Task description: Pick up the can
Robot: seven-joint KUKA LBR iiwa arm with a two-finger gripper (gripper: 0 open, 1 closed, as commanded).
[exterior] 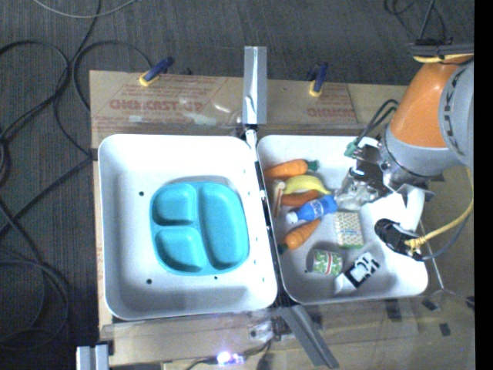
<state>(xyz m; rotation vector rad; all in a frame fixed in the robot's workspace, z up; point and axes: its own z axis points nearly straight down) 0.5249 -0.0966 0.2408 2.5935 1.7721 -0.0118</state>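
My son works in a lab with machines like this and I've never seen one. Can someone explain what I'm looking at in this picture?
You are looking down at a slant from one fixed camera above a bench. The grey machine with the orange band on the right is a robot arm; its gripper hangs over the right bin.

Two shallow white bins sit side by side. The left bin holds a blue divided plate. The right one holds toy food: carrots, a banana, a blue bottle, a small patterned packet, a black and white item, and the can it is meant to pick up, lying near the front.

The can lies apart from the gripper, untouched.
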